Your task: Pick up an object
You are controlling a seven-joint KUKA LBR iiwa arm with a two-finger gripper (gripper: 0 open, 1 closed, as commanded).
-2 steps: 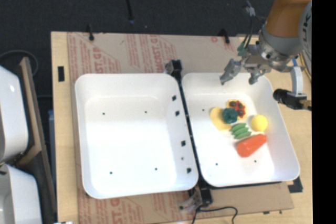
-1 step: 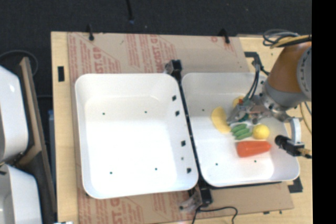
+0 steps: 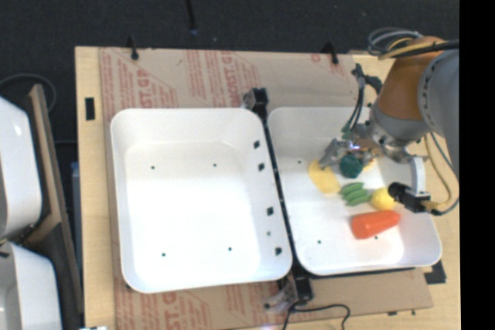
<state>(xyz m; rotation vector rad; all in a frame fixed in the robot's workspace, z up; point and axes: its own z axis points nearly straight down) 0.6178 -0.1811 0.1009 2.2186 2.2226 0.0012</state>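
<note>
My gripper [image 3: 349, 156] is low in the right bin [image 3: 309, 243], near its back right part, and it is open. A small dark green round object [image 3: 353, 165] sits right under it, between the spread fingers [image 3: 333, 154], resting on the bin floor. In front of it lie a pale yellow piece [image 3: 325, 179], a light green ridged object [image 3: 356, 193], a small yellow fruit [image 3: 383, 199] and an orange carrot-like object [image 3: 375, 223]. The grey arm with its orange band [image 3: 402, 89] comes in from the right above them.
The left bin [image 3: 124, 166] is beside the right one, split off by a black-clipped divider [image 3: 271, 182]. Both stand on a cardboard sheet [image 3: 186, 81]. Cables [image 3: 425, 201] hang along the arm over the right bin's right edge.
</note>
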